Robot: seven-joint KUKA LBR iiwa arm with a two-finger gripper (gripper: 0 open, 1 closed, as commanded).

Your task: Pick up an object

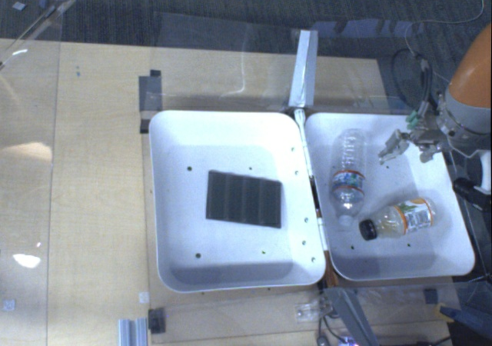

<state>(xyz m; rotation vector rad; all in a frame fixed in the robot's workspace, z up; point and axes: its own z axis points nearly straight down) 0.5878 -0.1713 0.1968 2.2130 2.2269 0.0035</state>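
Camera view: gripper (410, 149) hangs over the right bin (461, 260), fingers spread, holding nothing. The arm is cut off at the frame's edge.

A robotics lab. Two white bins (231, 125) sit fixed on a wooden table (77, 183). Clear guard panels (200, 52) stand around them.

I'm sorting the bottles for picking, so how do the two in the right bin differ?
The clear bottle lies lengthwise along the bin's left side, while the juice bottle lies crosswise nearer the front. The clear bottle looks colourless with a pale cap; the juice bottle has a black cap and yellowish contents. Both are plastic, lie on their sides and carry labels.
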